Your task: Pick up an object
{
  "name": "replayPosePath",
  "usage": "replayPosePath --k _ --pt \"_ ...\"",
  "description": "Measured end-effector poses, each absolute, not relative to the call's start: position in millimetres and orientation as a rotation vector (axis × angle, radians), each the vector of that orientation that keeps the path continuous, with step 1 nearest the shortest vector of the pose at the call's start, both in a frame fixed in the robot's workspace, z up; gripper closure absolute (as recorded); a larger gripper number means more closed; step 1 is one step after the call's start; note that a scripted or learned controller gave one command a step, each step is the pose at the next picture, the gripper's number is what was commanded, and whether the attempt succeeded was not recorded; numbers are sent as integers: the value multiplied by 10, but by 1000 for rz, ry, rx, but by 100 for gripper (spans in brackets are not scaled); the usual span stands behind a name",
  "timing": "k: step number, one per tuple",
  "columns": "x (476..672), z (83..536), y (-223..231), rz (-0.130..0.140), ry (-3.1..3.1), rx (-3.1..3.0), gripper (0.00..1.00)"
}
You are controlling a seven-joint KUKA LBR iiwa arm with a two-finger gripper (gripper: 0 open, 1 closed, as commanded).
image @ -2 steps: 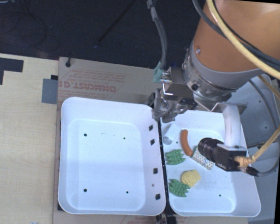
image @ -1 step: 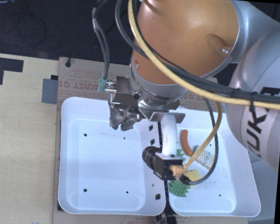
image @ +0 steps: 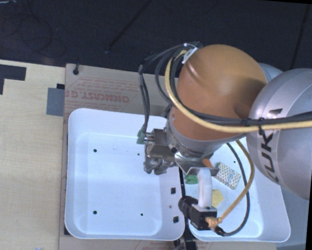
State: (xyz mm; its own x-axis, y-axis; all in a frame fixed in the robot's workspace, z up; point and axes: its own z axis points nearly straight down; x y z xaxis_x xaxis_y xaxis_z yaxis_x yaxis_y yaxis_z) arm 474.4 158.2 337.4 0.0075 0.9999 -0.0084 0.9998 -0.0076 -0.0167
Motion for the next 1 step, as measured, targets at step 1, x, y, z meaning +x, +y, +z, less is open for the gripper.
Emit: replayPosePath --k 1 --pt "4747 2777 955 18 -2210 -2225 100"
